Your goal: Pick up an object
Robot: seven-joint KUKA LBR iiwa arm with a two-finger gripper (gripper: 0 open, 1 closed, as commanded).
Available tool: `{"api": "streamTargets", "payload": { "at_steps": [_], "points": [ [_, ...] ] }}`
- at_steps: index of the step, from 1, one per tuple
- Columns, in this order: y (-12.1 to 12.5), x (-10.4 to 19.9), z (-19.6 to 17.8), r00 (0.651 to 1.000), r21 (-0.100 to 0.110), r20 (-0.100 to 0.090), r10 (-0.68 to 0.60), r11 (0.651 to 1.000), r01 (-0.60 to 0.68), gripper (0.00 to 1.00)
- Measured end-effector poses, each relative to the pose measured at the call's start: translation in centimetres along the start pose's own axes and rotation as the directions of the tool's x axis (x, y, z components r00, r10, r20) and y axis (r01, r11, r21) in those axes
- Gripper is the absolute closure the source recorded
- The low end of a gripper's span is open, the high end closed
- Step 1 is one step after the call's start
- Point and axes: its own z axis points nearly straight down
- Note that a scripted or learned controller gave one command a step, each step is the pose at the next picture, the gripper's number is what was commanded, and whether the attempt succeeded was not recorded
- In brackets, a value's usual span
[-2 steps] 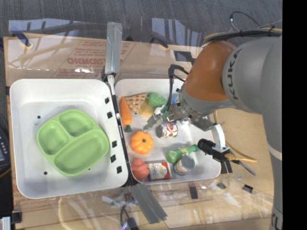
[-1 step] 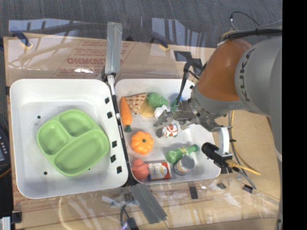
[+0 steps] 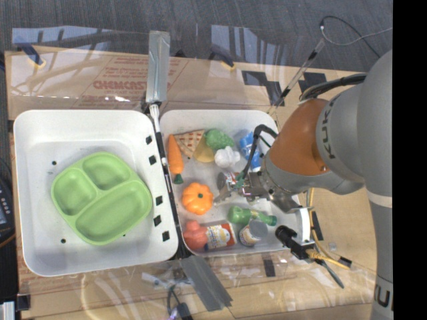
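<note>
The hand (image 3: 235,184) hangs low at the centre of the right shallow white plastic bin (image 3: 263,121), among the toys; whether it is clenched, released or grasping anything I cannot tell. I judge the pick not yet done: nothing is seen lifted, and every toy lies on the bin floor. Counted, largest first: two bins; one green three-part plastic plate (image 3: 101,197) in the left bin; one round orange pumpkin (image 3: 197,198) at the hand's nine o'clock; one orange carrot (image 3: 175,157) at ten o'clock
</note>
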Motion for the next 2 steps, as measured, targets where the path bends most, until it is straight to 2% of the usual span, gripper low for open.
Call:
{"api": "streamTargets", "payload": {
  "at_steps": [1, 2],
  "points": [
    [7.2, 1.9, 2.8, 0.999, -0.004, 0.000, -0.041, 0.999, 0.041, 0.00],
    [7.6, 5.1, -0.9, 0.999, -0.004, 0.001, 0.035, 0.999, -0.035, 0.00]
  ]
}}
